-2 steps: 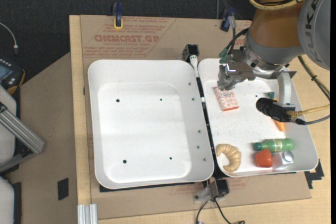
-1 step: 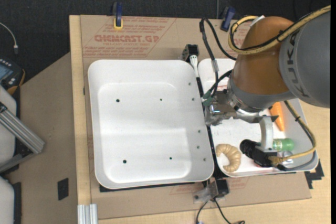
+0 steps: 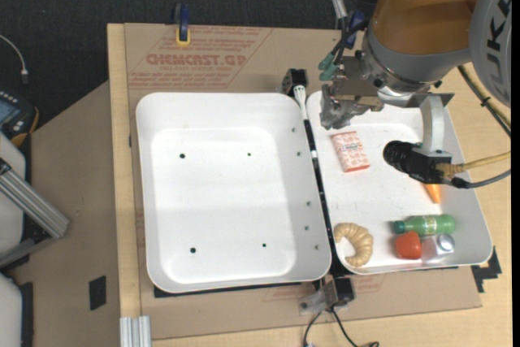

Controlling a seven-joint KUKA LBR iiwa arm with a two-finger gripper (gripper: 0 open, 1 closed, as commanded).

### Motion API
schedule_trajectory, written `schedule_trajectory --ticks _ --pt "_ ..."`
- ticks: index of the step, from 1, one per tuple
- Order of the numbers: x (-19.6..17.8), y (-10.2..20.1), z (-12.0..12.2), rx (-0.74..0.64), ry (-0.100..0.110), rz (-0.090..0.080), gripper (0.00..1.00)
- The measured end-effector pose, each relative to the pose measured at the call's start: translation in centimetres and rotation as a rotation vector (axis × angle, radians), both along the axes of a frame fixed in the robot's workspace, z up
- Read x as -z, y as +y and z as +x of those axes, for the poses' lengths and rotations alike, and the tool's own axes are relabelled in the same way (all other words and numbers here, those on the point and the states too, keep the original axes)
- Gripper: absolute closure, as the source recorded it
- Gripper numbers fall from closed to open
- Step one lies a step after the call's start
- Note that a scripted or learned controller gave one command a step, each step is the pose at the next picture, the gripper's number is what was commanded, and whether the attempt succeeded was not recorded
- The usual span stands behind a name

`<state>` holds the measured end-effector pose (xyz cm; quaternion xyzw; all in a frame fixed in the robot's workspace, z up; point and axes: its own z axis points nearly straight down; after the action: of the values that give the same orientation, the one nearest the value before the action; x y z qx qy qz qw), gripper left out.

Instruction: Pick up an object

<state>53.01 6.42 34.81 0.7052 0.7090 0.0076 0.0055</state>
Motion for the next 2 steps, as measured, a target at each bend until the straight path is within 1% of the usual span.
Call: schedule_trajectory --ticks 1,2 --pt "1.1 4.8 -5.3 -0.001 0.023 -0.001 1.00" --pt "2.4 11.2 -4.0 -0.002 0.018 -0.001 1.00"
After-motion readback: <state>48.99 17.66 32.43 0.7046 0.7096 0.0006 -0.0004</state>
